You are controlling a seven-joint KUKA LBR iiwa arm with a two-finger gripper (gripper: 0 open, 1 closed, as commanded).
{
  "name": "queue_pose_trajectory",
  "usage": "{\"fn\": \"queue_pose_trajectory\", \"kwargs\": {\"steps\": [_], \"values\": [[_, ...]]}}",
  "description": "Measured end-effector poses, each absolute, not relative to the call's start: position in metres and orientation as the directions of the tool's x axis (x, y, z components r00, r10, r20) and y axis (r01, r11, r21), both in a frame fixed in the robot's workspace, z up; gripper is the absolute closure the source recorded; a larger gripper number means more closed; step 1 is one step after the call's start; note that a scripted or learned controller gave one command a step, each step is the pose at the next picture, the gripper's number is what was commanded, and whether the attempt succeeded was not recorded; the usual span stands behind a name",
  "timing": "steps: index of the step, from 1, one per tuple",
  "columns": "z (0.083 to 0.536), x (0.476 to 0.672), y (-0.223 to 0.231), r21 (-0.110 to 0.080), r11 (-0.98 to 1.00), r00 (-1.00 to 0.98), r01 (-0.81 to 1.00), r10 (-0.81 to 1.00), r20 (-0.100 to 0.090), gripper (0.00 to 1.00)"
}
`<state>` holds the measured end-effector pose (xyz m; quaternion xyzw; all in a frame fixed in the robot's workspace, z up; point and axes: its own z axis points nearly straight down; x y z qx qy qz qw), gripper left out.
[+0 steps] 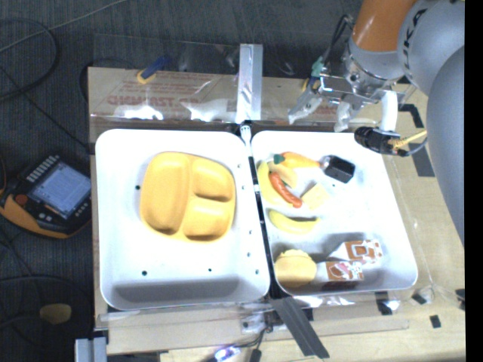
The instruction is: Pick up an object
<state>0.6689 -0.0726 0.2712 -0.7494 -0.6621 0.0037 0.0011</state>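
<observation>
holding nothing, tool (323, 111) spread wide above two bins, one yellow tray (187, 195) left, one black block (339, 169) right

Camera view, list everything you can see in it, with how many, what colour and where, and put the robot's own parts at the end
Bins: two, white, side by side on the bench.
Divided tray: one, yellow, in the left bin.
Carrot-like piece: one, orange, right bin, upper left.
Black block: one, right bin, upper middle.
Banana-like piece: one, pale yellow, right bin, centre.
Round bun-like item: one, tan, right bin, near edge.
Carton: one, brown and white, right bin, lower right.
Handheld device: one, orange and black, left of the bench.
Gripper: one, grey, above the right bin's far edge.
</observation>
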Motion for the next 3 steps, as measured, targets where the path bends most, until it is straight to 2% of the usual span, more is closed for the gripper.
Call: {"fn": "queue_pose_trajectory", "kwargs": {"steps": [1,2,3], "values": [[0.189,0.617,-0.113,-0.009,-0.042,0.042,0.999,0.999,-0.002,0.00],[0.093,0.603,-0.136,-0.006,0.046,-0.046,0.999,0.999,0.001,0.00],[0.097,0.602,-0.135,-0.012,0.044,-0.043,0.999,0.999,0.007,1.00]]}}
